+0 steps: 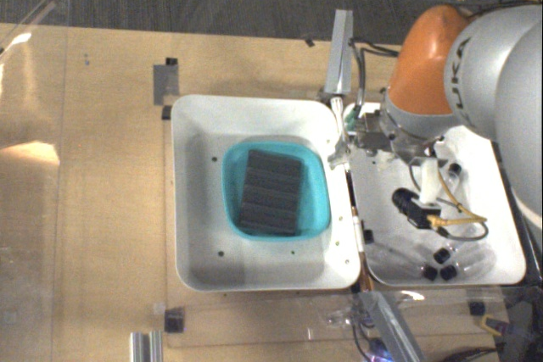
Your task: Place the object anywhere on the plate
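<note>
A turquoise square plate (318, 195) lies in the middle of the left white bin (195, 182). A dark grey ribbed block (271, 189) rests flat on the plate, slightly left of its centre. My gripper (343, 147) hangs below the orange band of the arm (424, 64), over the rim between the two bins and just right of the plate's upper right corner. It stands apart from the block, and nothing shows in its grasp.
The right white bin (501, 182) lies under the arm. A few small black pieces (441, 255) sit near its front edge. A metal post (339, 47) stands behind the bins. Wooden bench surrounds both bins.
</note>
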You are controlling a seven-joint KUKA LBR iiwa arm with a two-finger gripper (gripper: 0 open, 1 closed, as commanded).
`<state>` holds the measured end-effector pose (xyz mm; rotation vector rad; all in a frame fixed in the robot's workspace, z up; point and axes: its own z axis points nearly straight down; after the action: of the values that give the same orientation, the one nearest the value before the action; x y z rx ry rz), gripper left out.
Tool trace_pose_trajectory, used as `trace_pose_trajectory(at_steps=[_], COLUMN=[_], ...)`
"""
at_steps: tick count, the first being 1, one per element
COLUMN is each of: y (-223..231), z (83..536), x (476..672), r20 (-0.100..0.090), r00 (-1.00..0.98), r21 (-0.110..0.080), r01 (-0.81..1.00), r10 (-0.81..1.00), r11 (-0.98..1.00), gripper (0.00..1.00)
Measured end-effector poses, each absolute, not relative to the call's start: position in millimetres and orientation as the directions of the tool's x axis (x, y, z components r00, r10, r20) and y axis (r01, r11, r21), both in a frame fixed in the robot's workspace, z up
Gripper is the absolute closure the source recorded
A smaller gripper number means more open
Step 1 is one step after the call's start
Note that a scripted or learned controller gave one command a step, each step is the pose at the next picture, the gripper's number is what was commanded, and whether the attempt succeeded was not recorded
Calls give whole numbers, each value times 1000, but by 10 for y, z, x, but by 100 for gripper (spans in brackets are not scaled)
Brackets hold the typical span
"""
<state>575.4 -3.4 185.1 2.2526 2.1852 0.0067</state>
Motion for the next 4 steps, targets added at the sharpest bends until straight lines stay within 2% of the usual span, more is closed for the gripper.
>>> trace_pose_trajectory(at_steps=[1,2,3,4], y=[-255,131,-55,-376], z=[1855,2375,2353,3255], x=[5792,5622,5651,5155], r20=[0,1,1,1], r00=[36,71,118,149], r21=[6,7,7,10], r01=[999,997,993,989], r10=[999,997,993,989], r11=[-36,-71,-118,-149], gripper=[0,0,0,0])
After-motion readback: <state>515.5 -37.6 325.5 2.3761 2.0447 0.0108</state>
